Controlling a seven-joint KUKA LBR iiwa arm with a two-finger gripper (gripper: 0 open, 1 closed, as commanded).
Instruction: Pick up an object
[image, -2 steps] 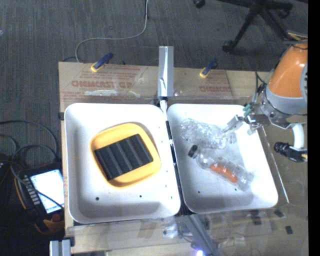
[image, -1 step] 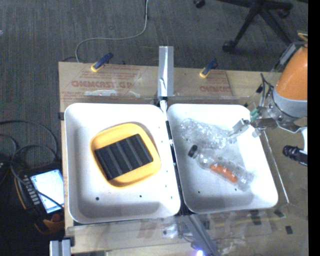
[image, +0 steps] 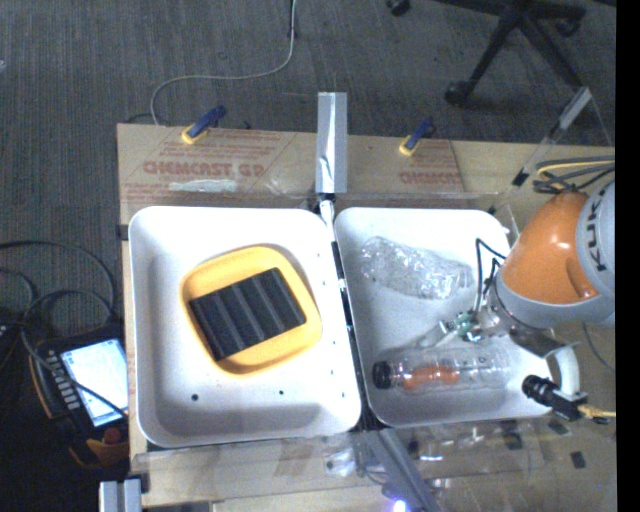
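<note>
Camera view, looking down on the tabletop (image: 140, 160): arm (image: 555, 260) reaches in from the right and sits over the right bin (image: 350, 300), gripper (image: 470, 322) low near the bin's right side, just above the clear bottle (image: 440, 374). Can't tell the gripper's state; the wrist blocks the tips and nothing visibly sits between them. Likely target is that bottle, lying on its side along the near wall, dark cap pointing left, something orange inside. To grab it well: come down over the middle of the body, close across the narrow width, not along its length; it's round and slick, so it'll probably roll or squirt out if off-centre. Right bin also holds a crumpled clear plastic bottle (image: 415, 268) toward the far side, apart from the other. Left bin (image: 150, 400) holds one yellow tray with a black ribbed insert (image: 252, 310), tilted slightly.
</note>
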